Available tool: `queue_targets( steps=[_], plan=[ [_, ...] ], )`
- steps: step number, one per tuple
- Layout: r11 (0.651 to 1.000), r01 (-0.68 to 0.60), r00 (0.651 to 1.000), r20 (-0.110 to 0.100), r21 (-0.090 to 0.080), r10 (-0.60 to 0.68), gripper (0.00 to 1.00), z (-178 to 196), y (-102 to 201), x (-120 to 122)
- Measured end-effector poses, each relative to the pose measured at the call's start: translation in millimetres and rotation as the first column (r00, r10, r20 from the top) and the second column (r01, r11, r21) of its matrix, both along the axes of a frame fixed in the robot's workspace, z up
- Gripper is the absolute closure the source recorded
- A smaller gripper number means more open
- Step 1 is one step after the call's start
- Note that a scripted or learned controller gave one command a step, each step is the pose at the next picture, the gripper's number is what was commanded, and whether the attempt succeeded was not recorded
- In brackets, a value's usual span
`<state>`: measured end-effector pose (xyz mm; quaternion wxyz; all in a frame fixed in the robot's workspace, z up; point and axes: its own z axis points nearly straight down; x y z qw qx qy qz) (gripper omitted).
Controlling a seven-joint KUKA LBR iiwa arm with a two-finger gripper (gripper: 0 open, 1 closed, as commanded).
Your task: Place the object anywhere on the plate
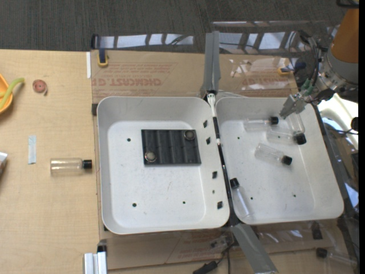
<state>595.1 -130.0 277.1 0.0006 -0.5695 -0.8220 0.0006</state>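
Three clear vials [272, 153] lie near the gripper [292, 106].

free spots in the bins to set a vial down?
Left bin: bare floor all around the black plate, widest below it. Right bin: lower half bare; crowded up top, where clear vials lie near the gripper.

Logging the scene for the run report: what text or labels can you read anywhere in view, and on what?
"CHEMCRZT" or similar, upside down and mirrored, in red on the cardboard sheet behind the left bin; reading uncertain.
The smaller red lines beside it are too blurred to read.
No other text is legible.
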Motion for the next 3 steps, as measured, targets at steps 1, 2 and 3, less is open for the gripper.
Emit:
queue_targets(
  steps=[1, 2, 3],
  plan=[
    [0.998, -0.060, 0.998, 0.001, -0.001, 0.060, 1.00, 100, -31, 33],
    [1.000, 0.031, 1.000, -0.001, 0.000, -0.031, 1.00, -28, -42, -91],
    [0.964, 0.266, 0.964, 0.002, -0.002, -0.266, 1.00, 107, -90, 14]
  ],
)
